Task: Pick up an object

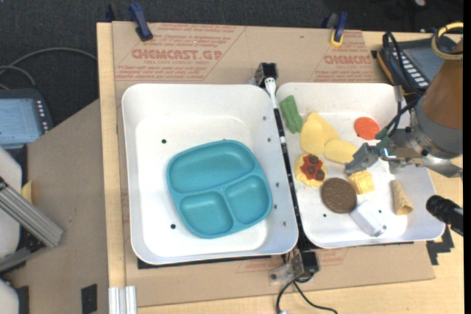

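The gripper (366, 158) is being lowered, fingers apart and holding nothing, toward the yellow block (360, 182) at six o'clock; closing is needed next.

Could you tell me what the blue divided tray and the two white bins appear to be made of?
The blue divided tray looks like moulded plastic: even teal colour, rounded compartment walls, a soft sheen. The left white bin and the right white bin also look like thin formed plastic, smooth and slightly glossy with rounded corners; painted metal can't be ruled out from this view.
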`<state>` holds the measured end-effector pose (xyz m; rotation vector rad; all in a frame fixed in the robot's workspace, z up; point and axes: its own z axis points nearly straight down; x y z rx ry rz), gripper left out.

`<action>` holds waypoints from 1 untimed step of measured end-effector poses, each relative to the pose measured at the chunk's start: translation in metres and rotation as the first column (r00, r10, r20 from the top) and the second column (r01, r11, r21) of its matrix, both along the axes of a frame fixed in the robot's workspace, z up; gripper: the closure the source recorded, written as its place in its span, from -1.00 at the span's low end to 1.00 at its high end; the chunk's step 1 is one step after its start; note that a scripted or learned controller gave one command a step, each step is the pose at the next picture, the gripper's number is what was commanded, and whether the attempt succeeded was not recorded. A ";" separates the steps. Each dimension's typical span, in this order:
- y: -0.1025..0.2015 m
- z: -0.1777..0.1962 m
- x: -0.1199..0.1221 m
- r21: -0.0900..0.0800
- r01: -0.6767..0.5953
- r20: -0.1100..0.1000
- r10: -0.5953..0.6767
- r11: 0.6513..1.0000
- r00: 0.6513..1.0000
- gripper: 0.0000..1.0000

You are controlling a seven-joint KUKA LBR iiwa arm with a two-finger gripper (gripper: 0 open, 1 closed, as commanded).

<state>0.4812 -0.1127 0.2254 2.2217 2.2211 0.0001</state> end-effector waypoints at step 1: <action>0.017 -0.127 0.023 0.003 -0.002 -0.003 0.002 1.000 1.000 -1.00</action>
